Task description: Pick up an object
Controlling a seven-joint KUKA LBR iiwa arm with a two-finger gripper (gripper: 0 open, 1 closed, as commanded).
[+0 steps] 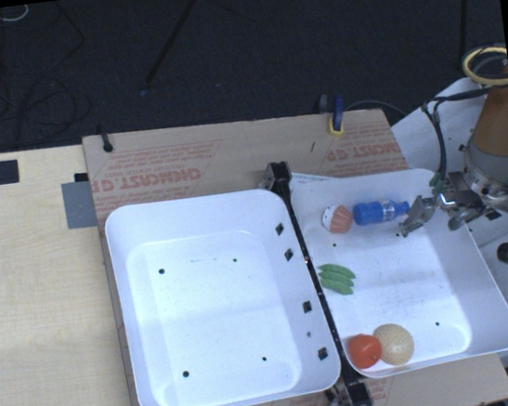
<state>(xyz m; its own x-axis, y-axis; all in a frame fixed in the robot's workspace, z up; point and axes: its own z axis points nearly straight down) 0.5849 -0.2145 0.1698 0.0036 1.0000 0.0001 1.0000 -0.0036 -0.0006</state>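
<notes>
The right bin (475, 307) holds several objects. A blue bottle (379, 212) lies on its side near the far wall, with a small orange and white piece (337, 220) just left of it. A green pod-like object (337, 278) lies near the bin's left wall. At the near edge, a red ball (365, 351) and a beige ball (395, 343) sit side by side. My gripper (432, 217) hovers over the bin's far right side, just right of the bottle's cap. It is open, with nothing between its fingers.
The left bin (140, 260) sits beside the right one, with a black divider bar (306, 274) between them. Both rest on cardboard (192, 159). Cables and the arm's base (497, 130) crowd the right side.
</notes>
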